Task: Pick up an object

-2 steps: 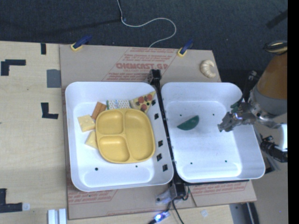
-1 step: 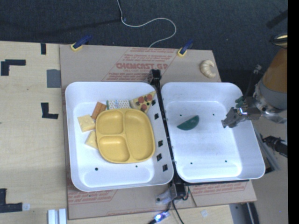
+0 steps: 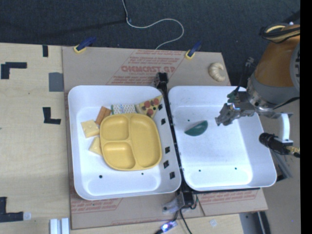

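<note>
Camera view: gripper (image 3: 227,114), fingers' state I cannot tell, hangs right of a smooth green rounded piece (image 3: 196,128); glossy yellow divided tray (image 3: 130,141) centre-left

The surface (image 3: 29,130) bears cardboard (image 3: 141,67) under two white bins (image 3: 78,145), with a beige lump (image 3: 218,71) at one o'clock.
</note>
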Robot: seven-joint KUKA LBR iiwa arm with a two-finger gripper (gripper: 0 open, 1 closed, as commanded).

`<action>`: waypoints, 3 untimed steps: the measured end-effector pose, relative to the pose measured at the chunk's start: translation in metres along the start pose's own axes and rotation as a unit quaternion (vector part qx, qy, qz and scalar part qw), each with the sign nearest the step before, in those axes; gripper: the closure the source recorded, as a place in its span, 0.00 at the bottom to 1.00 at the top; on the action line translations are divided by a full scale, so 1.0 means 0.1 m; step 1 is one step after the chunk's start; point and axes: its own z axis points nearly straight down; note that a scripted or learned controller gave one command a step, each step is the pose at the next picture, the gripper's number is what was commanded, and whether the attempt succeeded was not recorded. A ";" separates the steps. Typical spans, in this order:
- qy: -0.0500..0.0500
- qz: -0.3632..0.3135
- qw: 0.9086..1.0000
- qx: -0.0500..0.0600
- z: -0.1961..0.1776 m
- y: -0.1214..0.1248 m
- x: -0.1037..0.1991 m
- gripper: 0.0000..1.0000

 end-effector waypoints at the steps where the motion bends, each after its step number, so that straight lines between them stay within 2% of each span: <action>1: 0.000 0.000 1.000 0.000 -0.02 0.33 0.41 1.00; 3: 0.000 0.000 1.000 0.000 -0.06 0.86 1.31 1.00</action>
